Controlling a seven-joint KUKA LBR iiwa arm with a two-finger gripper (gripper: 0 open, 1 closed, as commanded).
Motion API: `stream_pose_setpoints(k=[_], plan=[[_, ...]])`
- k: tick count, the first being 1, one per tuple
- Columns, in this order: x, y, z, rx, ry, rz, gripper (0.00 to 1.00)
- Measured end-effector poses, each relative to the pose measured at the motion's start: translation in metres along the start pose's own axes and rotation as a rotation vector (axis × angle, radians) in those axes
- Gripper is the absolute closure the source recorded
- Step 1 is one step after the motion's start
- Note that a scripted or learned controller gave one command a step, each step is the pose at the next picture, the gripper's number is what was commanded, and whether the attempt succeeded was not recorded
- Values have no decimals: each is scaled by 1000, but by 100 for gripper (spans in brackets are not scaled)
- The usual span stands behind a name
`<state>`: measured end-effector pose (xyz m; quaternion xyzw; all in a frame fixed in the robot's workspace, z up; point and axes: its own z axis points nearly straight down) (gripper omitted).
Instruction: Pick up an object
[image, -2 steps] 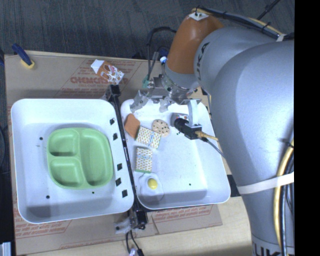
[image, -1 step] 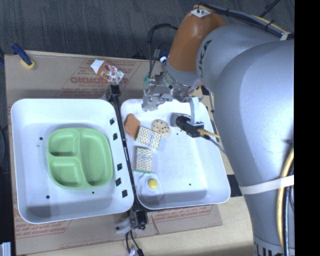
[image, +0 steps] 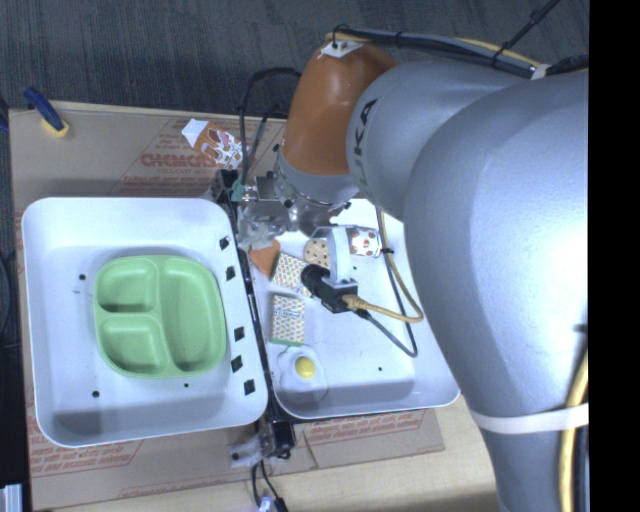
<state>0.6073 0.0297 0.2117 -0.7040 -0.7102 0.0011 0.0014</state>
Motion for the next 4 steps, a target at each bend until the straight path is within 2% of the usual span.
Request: stream_pose_setpoints(k=[1,2,3,4], plan=[[-21,-90,9,1,-1,2,100],[-60,-79,17,-2,-1,3,100],[-172,-128,23,-1,-1,6,100],[-188,-47,-2,-4,-1,4,100]])
